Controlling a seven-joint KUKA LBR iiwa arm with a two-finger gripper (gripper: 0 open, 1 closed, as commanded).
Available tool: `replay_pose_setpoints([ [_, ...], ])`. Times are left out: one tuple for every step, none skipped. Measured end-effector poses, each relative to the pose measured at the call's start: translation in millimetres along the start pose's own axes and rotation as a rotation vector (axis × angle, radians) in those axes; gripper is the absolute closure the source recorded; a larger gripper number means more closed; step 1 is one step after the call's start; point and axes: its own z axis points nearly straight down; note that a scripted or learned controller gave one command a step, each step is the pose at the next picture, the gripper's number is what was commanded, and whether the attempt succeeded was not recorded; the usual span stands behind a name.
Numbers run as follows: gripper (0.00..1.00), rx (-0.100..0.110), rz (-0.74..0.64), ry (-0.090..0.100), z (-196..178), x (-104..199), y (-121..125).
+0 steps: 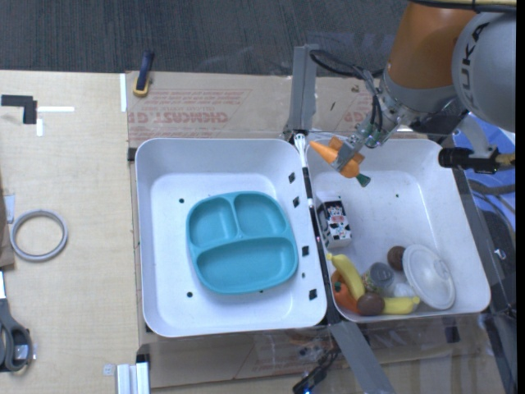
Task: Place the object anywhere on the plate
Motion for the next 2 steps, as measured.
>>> replay_pose_setpoints([
  [1.00,-0.001,-0.117,0.002,5.6,107.0,4.4],
  [0.00,-0.001,-0.116,0.002,5.5,106.7,4.3],
])
